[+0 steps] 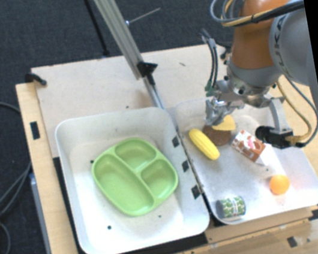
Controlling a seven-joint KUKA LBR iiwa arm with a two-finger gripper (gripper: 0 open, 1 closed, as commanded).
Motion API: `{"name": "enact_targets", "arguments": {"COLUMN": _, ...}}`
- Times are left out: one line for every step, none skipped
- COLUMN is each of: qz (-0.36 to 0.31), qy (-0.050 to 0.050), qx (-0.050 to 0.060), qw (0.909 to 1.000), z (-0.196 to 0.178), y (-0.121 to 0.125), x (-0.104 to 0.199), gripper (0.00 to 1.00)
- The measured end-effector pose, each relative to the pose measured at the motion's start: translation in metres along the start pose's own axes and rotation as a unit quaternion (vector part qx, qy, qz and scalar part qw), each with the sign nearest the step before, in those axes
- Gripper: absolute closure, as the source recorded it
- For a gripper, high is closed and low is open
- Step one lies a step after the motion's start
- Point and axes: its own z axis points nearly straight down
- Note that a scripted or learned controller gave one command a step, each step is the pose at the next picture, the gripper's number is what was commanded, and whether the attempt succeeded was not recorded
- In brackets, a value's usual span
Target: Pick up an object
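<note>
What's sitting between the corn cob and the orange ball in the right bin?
In the camera view, a red and white carton lies between the corn cob and the orange ball.

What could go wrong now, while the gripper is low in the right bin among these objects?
1. The gripper sits just above a brown and yellow item that touches the corn cob; it may push both instead of picking one.
2. The gripper works close to the right bin's back rim, so it could strike that wall.
</note>
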Motion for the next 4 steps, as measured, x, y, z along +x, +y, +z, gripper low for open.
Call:
{"name": "enact_targets", "arguments": {"qz": 0.000, "qy": 0.000, "qx": 0.000, "qw": 1.0000, "z": -0.011, "y": 0.022, "x": 0.049, "gripper": 1.00}}
{"name": "enact_targets", "arguments": {"qz": 0.002, "qy": -0.001, "qx": 0.001, "qw": 1.0000, "z": 0.002, "y": 0.038, "x": 0.098, "gripper": 1.00}}
{"name": "enact_targets", "arguments": {"qz": 0.001, "qy": 0.000, "qx": 0.000, "qw": 1.0000, "z": -0.011, "y": 0.065, "x": 0.147, "gripper": 1.00}}
{"name": "enact_targets", "arguments": {"qz": 0.002, "qy": -0.002, "qx": 0.001, "qw": 1.0000, "z": -0.010, "y": 0.064, "x": 0.143, "gripper": 0.00}}
